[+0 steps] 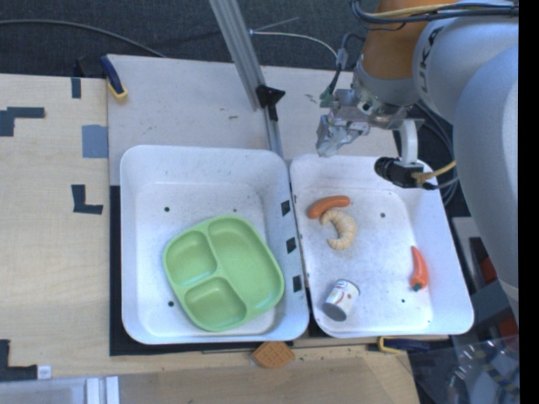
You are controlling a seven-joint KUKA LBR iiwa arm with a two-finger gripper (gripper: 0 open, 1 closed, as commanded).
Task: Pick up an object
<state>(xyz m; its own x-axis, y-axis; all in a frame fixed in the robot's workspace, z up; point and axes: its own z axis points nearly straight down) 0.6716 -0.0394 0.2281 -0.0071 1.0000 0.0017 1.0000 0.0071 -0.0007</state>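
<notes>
Small white can — label unreadable — well below the gripper

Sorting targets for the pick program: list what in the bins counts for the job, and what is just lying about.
For the job:
gripper, above the right bin's far edge
sausage
croissant
cup, on its side
carrot
green tray, in the left bin

Lying about:
cracker, on the bench outside the bins
clamp
</notes>
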